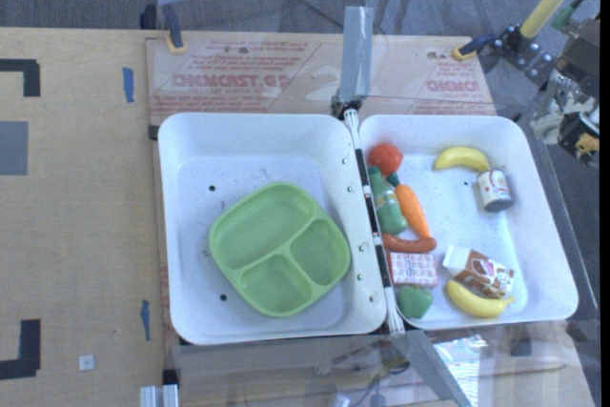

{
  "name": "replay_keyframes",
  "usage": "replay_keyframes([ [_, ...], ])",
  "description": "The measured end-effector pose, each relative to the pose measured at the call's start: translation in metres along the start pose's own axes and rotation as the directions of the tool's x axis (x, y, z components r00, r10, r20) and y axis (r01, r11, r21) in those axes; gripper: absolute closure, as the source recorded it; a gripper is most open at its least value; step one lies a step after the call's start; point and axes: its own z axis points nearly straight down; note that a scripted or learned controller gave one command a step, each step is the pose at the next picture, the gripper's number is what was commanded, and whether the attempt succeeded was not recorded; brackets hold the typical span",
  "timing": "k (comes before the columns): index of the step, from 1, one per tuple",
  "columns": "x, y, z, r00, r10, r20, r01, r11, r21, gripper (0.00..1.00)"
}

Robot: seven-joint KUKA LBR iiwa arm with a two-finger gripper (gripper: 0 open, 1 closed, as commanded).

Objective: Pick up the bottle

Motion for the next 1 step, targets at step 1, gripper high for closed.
replay_keyframes([
  [1,0.0781,0.0289,-0.0148,0.94,0.34,0.0,-0.34,0.94,0.0,1.0],
])
